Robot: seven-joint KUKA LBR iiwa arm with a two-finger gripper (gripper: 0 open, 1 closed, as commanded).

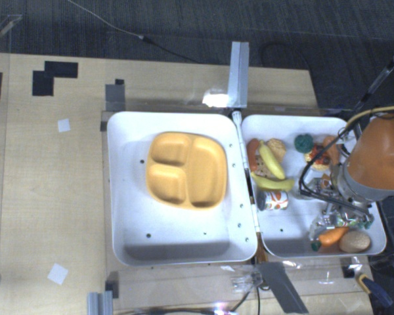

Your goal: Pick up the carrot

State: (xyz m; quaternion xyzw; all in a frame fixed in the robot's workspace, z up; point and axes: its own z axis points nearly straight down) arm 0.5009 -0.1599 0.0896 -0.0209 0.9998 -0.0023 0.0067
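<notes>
The carrot (331, 237), orange with a green tip at its left end, lies in the front right corner of the right bin (282, 241). My gripper (332, 223) hangs directly over it, its metal tip right at the carrot's upper side. The grey wrist and orange band (379, 155) rise behind it toward the right edge. Whether the carrot is touched or gripped is hidden by the tip.
A brown potato-like item (355, 241) lies against the carrot's right side. The right bin also holds a banana (272, 165), a hot dog (253, 153), a small can (276, 201), a green item (304, 142) and an orange-red toy (326, 148). A yellow divided plate (187, 169) sits in the left bin (128, 195).
</notes>
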